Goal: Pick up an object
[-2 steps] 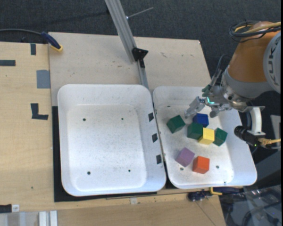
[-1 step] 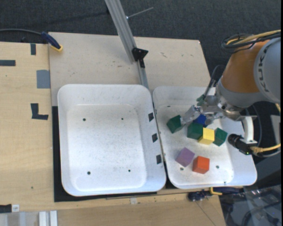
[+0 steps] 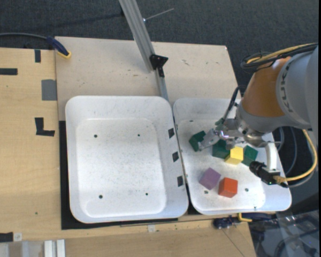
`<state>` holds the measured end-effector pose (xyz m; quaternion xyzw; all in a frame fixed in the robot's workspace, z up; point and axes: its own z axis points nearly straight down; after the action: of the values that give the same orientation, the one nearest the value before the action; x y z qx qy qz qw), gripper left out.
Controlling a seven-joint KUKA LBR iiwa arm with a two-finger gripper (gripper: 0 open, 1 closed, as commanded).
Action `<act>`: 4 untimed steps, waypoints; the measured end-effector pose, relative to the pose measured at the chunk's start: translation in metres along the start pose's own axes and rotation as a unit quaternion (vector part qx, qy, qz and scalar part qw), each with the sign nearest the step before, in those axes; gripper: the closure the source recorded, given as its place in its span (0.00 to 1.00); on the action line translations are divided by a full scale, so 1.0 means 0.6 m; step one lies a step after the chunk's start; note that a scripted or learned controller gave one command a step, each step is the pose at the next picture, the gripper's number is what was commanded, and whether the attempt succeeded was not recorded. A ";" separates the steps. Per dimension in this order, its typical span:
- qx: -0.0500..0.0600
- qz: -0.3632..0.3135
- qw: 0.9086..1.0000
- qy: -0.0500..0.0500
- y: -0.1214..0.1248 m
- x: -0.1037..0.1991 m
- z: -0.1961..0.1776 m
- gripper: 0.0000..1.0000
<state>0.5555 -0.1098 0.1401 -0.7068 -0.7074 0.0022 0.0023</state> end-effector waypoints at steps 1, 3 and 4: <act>-0.013 0.000 1.000 -0.004 0.010 -0.004 0.038 0.00; -0.005 -0.001 1.000 0.000 0.003 0.010 -0.073 1.00; -0.005 0.000 1.000 0.000 0.005 0.011 -0.151 1.00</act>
<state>0.5589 -0.1032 0.2308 -0.7065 -0.7078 -0.0013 -0.0018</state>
